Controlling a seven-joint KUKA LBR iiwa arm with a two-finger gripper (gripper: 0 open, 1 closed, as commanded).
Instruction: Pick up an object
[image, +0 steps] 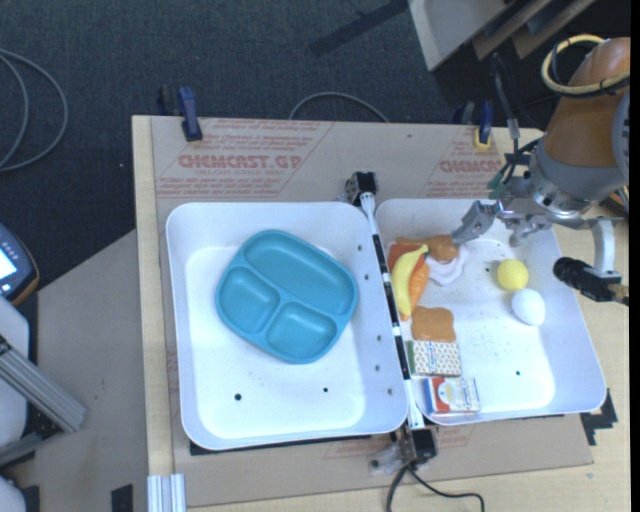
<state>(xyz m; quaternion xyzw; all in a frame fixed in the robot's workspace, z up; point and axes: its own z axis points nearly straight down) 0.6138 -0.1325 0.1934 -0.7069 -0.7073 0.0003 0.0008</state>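
Observation:
The right bin (560, 375) holds several small objects. A yellow banana (405, 283) lies against its left wall beside an orange piece (420, 272). A small orange-red fruit (440, 247) sits on a white-pink lump (448, 268). A yellow ball (512, 275) and a white egg (528, 307) lie toward the right. Lower down are a tan-orange piece (433, 322), a patterned packet (435, 357) and a red-and-white carton (450, 394). My gripper (495, 228) hovers over the bin's far edge, open, with nothing between its fingers (470, 224).
The left bin (200, 390) holds a blue divided plate (288, 295). A black clip (361, 185) sits where the bins meet at the back. A black part (585, 277) juts over the right bin's right rim. Cardboard (260, 150) lies under both bins.

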